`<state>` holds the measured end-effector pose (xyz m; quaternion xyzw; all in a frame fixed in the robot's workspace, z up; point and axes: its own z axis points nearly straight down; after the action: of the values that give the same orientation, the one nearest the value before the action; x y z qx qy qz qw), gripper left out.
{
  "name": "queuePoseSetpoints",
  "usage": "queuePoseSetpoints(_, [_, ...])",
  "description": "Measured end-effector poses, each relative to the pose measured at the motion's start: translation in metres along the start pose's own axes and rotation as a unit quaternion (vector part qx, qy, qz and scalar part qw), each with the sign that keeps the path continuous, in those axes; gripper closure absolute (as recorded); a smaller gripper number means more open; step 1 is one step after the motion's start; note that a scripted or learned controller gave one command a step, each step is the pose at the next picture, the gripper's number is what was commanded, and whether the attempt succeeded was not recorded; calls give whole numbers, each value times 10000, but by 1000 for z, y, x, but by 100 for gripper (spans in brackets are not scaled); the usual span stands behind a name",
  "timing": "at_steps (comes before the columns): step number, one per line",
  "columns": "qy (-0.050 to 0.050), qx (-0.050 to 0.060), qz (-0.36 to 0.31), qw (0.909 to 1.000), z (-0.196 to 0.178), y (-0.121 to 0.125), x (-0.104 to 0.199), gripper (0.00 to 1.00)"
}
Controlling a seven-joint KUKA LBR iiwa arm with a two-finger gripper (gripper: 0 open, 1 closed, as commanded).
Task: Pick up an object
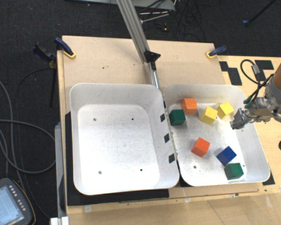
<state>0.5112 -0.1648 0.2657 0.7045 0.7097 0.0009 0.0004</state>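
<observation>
The table [112, 55] carries two white bins side by side. The left bin [84, 125] adjoins the right bin [253, 139], which contains seven blocks: two orange blocks [189, 105] [201, 146], two green blocks [177, 117] [234, 171], two yellow blocks [209, 115] [225, 109] and one blue block [226, 155]. The end effector [238, 121] sits at the right bin's right side, just beside the right-hand yellow block. Whether it is open or closed cannot be told; no block is seen gripped.
</observation>
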Motion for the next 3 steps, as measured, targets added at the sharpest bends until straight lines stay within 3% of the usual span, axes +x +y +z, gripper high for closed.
queuePoseSetpoints(3, [5, -1, -6, 10000, 13, 56, 167, 100])
